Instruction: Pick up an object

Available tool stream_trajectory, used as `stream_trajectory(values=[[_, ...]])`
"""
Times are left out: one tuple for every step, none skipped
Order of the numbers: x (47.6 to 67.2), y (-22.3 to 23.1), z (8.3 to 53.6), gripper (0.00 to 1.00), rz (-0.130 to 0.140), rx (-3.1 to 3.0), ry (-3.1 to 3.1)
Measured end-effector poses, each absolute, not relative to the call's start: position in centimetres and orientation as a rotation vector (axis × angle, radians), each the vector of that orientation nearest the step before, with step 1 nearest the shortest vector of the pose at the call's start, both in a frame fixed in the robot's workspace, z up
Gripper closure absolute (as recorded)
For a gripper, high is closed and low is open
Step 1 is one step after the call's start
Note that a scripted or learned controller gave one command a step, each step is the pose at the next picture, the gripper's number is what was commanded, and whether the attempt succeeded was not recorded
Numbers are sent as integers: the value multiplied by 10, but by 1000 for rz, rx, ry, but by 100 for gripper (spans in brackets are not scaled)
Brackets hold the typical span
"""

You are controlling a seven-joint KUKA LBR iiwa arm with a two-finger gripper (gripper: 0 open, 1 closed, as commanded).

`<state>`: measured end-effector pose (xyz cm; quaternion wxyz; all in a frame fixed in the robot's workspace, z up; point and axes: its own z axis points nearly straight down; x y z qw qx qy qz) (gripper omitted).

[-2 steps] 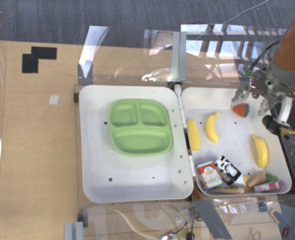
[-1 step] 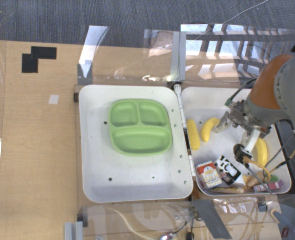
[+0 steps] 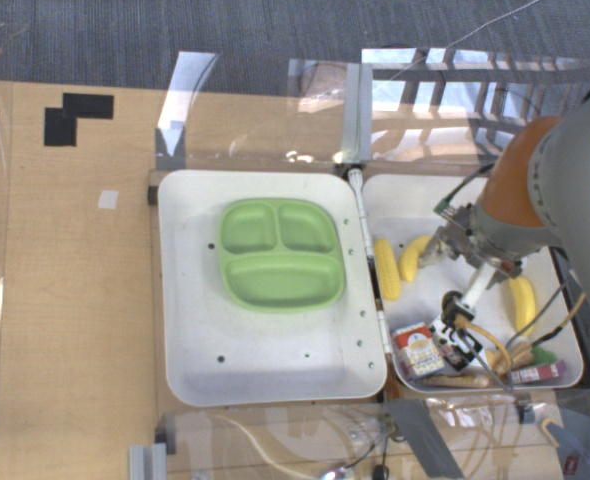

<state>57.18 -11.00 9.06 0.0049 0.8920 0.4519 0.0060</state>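
Banana (image 3: 411, 259) just beside tool (image 3: 436, 251)

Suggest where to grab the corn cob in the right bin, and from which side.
Probably the middle of the corn cob, from straight above, closing across its narrow width. It lies flat, lengthwise along the bin wall, with a banana close on its other side, so a sideways approach looks blocked.
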Motion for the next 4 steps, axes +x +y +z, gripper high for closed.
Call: stream_trajectory(values=[[537, -100, 94, 0, 1, 2948, 1093], [573, -100, 90, 0, 18, 3124, 330], [616, -83, 89, 0, 17, 3122, 335], [663, -84, 87, 0, 7, 3125, 329]])
